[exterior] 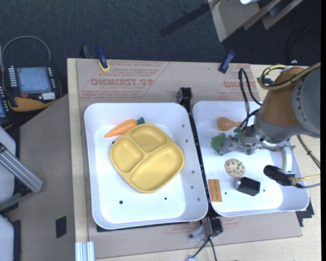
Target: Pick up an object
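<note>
The gripper (227,146) hung low in the right bin (285,204), its tip touching the green toy (218,142). Whether it had a grip, I couldn't tell. The speckled ball (234,167) lay just beside it, toward the bench's near edge.

We see an evenly lit scene, bright from overhead, with the two white bins (97,168) close to washed out. Shadows are short and soft: a faint one hugs the yellow divided plate (147,158), another sits under the black block (249,186). The dark floor (127,25) around the counter (76,127) loses its detail. Glare shows at the top edge on a pale fixture (244,12). Focus is fair across the middle; the arm (290,102) looks slightly soft, and fine edges are grainy.
</note>
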You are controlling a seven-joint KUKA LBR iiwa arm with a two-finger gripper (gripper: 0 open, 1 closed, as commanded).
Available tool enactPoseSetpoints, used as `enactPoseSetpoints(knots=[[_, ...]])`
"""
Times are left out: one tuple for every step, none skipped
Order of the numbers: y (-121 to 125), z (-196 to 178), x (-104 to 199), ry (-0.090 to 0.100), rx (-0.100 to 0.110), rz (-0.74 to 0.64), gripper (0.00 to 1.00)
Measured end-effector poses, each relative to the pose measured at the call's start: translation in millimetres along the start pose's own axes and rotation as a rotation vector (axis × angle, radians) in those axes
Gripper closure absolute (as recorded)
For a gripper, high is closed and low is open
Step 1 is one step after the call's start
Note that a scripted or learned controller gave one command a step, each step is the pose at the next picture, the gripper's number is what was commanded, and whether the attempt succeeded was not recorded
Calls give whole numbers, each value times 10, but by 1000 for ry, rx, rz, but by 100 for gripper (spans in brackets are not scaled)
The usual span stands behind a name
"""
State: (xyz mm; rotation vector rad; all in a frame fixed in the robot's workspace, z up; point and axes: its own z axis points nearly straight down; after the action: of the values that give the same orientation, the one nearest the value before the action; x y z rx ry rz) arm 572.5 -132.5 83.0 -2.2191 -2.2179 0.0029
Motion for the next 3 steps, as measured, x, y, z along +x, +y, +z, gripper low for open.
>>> enactPoseSetpoints(knots=[[18, -135, -1, -2, -7, 0, 100], [-20, -646, 87, -3, -10, -2, 100], [70, -1257, 66, -4, -12, -2, 100]])
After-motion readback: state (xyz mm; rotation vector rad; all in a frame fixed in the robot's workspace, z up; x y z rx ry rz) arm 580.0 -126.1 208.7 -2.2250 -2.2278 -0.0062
